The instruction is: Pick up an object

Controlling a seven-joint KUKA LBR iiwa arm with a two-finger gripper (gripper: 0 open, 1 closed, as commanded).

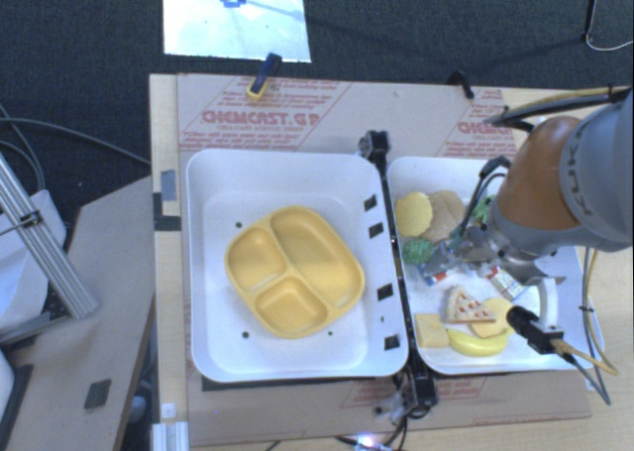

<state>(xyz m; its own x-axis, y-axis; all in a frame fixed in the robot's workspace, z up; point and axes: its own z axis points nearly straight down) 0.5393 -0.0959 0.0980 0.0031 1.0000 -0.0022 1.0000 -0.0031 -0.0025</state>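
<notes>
The right bin (555, 358) holds several toy foods. A yellow round piece (414, 213) and a tan piece (447, 207) lie at its back left. A green piece (416, 250) sits by the left wall. A pizza slice (468, 307), a yellow cheese square (429, 330) and a banana (476, 343) lie at the front. My gripper (458, 255) hangs low over the bin's middle, just right of the green piece and behind the pizza slice. The grey wrist with its orange band (535, 179) hides the bin's right half.
The left bin (213, 191) holds a yellow divided plate (293, 270). A black divider with clips (388, 241) runs between the bins. A yellow and blue tool (264, 75) lies on the board behind the left bin. Cables hang off the arm at the front right.
</notes>
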